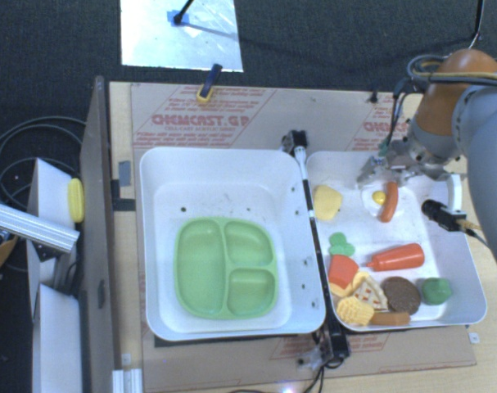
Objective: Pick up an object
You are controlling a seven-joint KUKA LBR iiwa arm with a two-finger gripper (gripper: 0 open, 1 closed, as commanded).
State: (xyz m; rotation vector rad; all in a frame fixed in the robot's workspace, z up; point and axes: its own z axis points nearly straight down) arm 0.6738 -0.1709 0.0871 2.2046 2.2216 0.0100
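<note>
A small sausage (388, 202) lies in the upper part of the right bin (469, 293), right of centre in the frame, partly over a fried egg (376, 197), and we take it for the likeliest target, since the pincer (387, 169) hangs just above it. We cannot tell from this slanted view whether the pincer is released or clenched; we see nothing held in it. In our judgement the step in hand is the approach: the grey arm (477, 113) with its orange band is poised over the bin and the grasp is not yet made. The next move, we reckon, calls for a straight descent centred on the sausage, closing across its narrow width without catching the egg beneath.

Around it in the same bin sit a yellow piece (327, 201) by the dividing wall, a green piece (341, 243), a carrot (396, 257), a red piece (342, 270), a brown patty (400, 294), a green lump (436, 290), a waffle (354, 309) and a pizza slice (369, 289), crowded toward the lower right of the frame. The left bin (162, 195) at centre holds a green divided tray (226, 267). On the bench (256, 109) beyond the bins, red lettering appears to read "CHEMCAST GP", repeated in smaller type we cannot make out
</note>
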